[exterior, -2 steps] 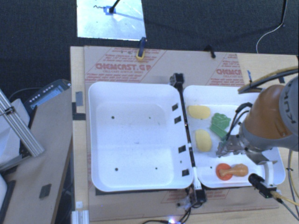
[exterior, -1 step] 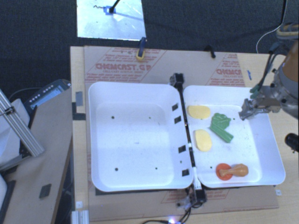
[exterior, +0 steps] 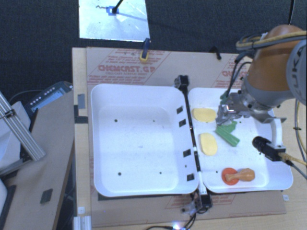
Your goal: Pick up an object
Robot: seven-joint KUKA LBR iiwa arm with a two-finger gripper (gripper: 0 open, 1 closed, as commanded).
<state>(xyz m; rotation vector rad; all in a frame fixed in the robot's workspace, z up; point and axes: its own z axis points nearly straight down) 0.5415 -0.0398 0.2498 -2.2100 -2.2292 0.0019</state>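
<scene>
Four items (exterior: 227, 134) lie in right bin (exterior: 280, 178)

Both bins (exterior: 139, 97) white. Arm grey with orange band (exterior: 273, 56). Green piece (exterior: 227, 133) just below the gripper (exterior: 223, 118). Two pale yellow pieces (exterior: 204, 114), (exterior: 208, 143) beside it. Farther below, red disc (exterior: 229, 174) touching tan-orange piece (exterior: 244, 175).

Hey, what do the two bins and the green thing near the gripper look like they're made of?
Both bins, left and right, look like moulded plastic: smooth white walls, rounded corners, a soft sheen. The green thing by the gripper seems plastic or rubber, evenly coloured and matte; likely a toy, though the view leaves that open.
</scene>
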